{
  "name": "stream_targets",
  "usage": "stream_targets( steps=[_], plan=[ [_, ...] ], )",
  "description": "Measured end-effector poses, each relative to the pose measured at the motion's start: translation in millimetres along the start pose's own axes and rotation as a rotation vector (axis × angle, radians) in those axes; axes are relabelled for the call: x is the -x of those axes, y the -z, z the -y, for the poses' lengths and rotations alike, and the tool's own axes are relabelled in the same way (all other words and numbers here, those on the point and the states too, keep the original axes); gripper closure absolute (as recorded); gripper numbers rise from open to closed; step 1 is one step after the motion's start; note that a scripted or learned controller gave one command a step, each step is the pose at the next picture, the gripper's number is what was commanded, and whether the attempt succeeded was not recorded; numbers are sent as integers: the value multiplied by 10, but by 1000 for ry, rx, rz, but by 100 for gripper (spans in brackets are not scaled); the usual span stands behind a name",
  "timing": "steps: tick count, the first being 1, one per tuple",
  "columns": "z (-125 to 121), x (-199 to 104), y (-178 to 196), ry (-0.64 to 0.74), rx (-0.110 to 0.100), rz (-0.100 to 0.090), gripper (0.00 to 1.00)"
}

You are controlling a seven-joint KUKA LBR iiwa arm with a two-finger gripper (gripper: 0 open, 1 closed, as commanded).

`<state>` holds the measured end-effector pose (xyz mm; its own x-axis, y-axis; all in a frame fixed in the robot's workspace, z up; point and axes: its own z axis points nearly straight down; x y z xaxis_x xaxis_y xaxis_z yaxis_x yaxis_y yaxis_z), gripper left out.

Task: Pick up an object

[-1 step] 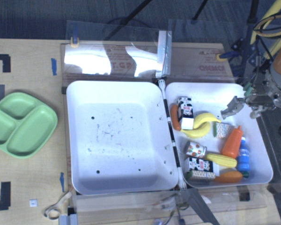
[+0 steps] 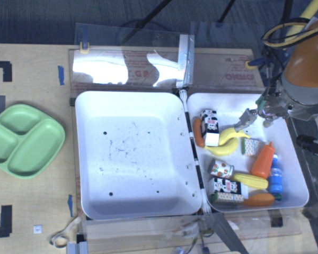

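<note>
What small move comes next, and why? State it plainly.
Probably lower the gripper a little toward the banana. It hangs over the right bin, just above and right of the banana's raised tip, with nothing seen between its fingers. The banana lies on top of the pile, so it looks like the nearest clear target.

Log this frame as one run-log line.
gripper: over right bin, above banana, holding nothing | bottle, other items: resting in right bin | left bin: untouched
</note>
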<state>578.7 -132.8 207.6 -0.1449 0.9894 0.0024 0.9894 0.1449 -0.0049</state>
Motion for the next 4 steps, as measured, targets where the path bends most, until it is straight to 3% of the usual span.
stream_targets(
  steps=[1, 2, 3, 4],
  plan=[
    [-243, 120, -1053, 17, 5, 2, 0],
    [180, -235, -1217, -210, 15, 3, 0],
    [557, -24, -1220, -267, 13, 0, 0],
    [965, -189, -568, 148, 1, 0, 0]
  ],
)
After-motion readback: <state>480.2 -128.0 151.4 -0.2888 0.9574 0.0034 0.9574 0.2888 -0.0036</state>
